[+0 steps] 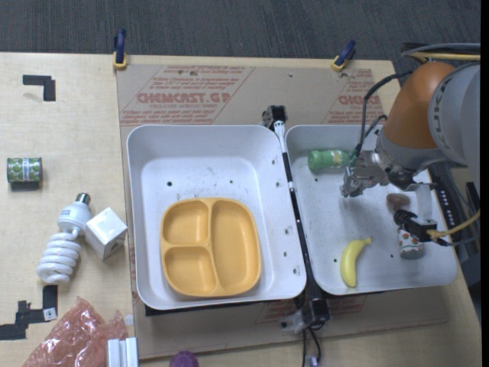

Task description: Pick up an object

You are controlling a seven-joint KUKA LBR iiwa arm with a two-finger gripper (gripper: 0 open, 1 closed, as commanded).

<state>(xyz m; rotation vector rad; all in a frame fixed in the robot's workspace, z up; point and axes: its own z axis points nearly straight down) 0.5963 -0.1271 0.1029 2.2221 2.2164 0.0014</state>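
Green bottle (330, 159) just left of hand (353, 187), apart

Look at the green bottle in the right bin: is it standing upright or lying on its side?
Lying on its side. The green bottle shows its whole length stretched across the floor of the right bin, near the far wall.

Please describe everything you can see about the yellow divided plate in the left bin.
The yellow divided plate is a rounded-rectangle tray that looks like matte plastic. Raised ridges split it into three compartments: one long section on its right side and two smaller ones stacked on its left. All three appear empty. It lies flat and upright on the floor of the left white bin, toward the near edge, slightly rotated. Nothing else touches it.
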